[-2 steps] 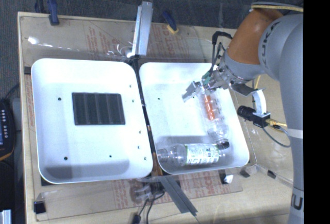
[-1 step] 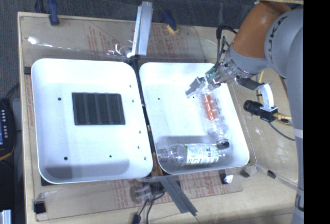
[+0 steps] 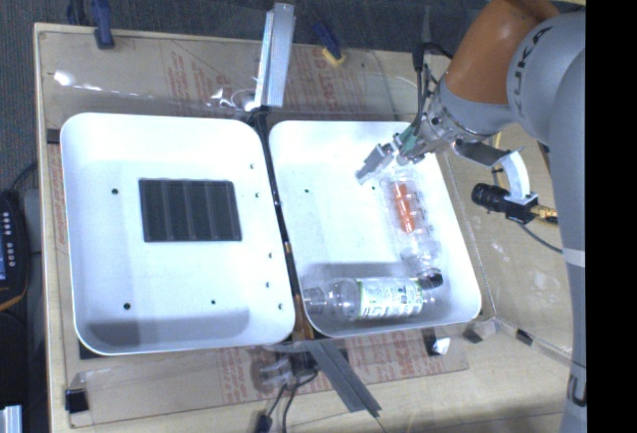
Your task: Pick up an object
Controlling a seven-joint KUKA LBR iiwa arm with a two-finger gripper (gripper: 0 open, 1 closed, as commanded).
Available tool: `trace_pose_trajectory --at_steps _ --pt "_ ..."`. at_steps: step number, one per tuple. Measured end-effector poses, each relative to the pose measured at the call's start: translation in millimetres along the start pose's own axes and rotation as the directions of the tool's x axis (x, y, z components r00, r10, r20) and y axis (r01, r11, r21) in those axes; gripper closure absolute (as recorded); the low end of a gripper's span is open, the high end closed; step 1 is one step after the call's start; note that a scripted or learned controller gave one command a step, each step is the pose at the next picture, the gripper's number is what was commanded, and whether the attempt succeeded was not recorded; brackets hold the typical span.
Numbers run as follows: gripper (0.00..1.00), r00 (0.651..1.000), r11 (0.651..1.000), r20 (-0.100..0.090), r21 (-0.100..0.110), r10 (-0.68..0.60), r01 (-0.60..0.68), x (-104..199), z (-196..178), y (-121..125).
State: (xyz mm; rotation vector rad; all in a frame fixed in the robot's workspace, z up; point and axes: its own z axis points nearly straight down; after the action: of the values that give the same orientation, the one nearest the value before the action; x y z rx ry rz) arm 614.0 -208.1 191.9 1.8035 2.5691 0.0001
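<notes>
Bottles, 2 (image 3: 410, 219) (image 3: 368, 298), lie in right bin (image 3: 318, 162); left bin (image 3: 100, 162) holds dark tray (image 3: 189, 210).

White bins (image 3: 100, 152) — one bears a dark ribbed panel (image 3: 189, 210); clear bottle (image 3: 408, 212) with orange label.

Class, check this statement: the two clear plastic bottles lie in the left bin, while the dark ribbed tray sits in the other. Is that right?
Not quite. The camera view shows the two clear plastic bottles in the right bin, not the left. The dark ribbed tray lies in the left bin, so it is indeed in the other.
</notes>
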Motion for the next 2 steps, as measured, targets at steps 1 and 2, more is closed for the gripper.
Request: trace_pose_trajectory --at_steps 1,2 --pt "0.0 0.991 0.991 -0.005 0.005 -0.13 0.13 3.5 -0.2 -10.2" --pt "0.0 0.973 0.973 0.0 0.0 -0.23 0.23 -2.3 7.3 6.7"
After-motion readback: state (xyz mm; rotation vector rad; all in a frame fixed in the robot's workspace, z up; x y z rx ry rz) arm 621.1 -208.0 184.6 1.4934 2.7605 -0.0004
